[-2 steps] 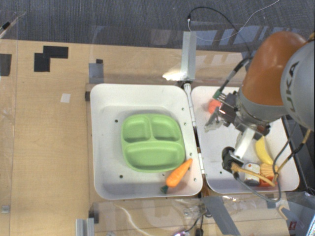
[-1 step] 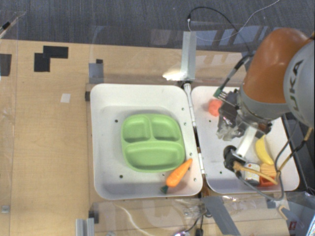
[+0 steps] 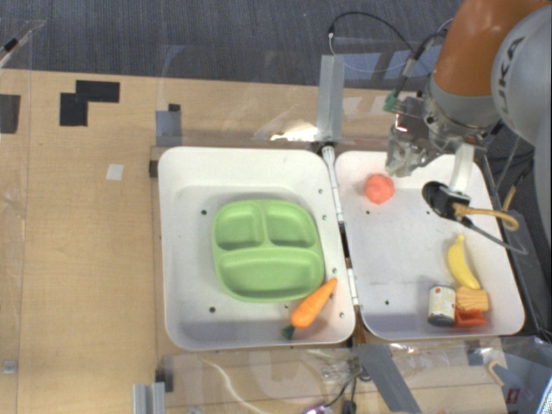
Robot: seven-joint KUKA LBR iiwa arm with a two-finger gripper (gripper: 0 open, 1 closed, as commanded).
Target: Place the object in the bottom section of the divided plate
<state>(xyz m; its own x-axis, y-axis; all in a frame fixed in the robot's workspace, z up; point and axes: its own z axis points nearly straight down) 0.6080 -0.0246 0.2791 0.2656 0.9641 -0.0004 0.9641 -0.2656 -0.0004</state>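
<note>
Hanging over the right bin's [image 3: 431,317] far edge, the gripper [image 3: 402,164] sits just above the pink ball [image 3: 379,189] — whether it is clenched cannot be told; the green divided plate [image 3: 267,248] lies in the left bin [image 3: 185,231], an orange carrot [image 3: 312,307] touching its near-right corner.
</note>
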